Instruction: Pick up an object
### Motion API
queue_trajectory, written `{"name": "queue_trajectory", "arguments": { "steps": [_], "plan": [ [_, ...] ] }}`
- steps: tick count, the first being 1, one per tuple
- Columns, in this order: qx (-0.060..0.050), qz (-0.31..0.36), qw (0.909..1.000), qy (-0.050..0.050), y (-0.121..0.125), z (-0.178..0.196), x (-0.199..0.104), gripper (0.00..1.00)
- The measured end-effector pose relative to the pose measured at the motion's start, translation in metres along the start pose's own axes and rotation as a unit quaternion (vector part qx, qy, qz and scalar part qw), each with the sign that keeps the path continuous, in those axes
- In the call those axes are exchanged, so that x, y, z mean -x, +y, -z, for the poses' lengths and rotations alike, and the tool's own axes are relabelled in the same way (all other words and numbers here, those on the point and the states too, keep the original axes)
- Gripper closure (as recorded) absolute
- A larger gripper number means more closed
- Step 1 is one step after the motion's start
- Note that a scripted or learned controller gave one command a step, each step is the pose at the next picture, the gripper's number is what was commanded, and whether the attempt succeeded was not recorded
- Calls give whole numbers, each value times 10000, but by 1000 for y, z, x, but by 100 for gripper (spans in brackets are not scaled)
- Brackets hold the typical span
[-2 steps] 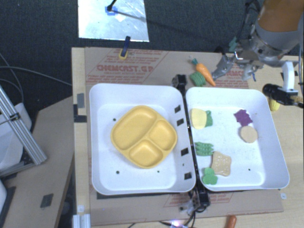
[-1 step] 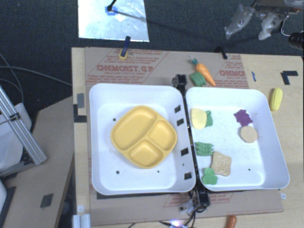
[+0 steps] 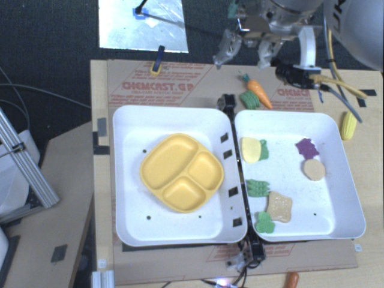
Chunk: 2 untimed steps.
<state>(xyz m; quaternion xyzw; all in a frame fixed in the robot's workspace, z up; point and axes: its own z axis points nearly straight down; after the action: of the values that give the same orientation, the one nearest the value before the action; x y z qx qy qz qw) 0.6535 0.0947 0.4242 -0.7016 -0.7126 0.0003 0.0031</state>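
My gripper (image 3: 244,50) hangs high above the back edge of the bench, open, with nothing between its fingers. Just below it, outside the bins, lies a toy carrot (image 3: 259,92) with a green piece (image 3: 249,99) beside it. The right bin (image 3: 336,131) holds a yellow-and-green piece (image 3: 252,149), a purple piece (image 3: 307,147), a tan round piece (image 3: 314,170), a green leafy piece (image 3: 257,188), a cracker-like square (image 3: 279,206) and another green piece (image 3: 264,223).
The left bin (image 3: 129,125) holds a yellow divided plate (image 3: 181,171). A yellow corn piece (image 3: 348,125) lies on the bench right of the right bin. A blue-and-yellow clip (image 3: 158,62) sits at the back left. Cables trail from the wrist at the upper right.
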Motion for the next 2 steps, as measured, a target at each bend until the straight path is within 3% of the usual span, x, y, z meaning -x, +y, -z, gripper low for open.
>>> {"name": "queue_trajectory", "arguments": {
  "steps": [1, 2],
  "plan": [
    [102, -42, 9999, -9, 15, 119, -9, 0],
    [21, -12, 10000, 1, -147, 111, -56, 0]
  ]
}}
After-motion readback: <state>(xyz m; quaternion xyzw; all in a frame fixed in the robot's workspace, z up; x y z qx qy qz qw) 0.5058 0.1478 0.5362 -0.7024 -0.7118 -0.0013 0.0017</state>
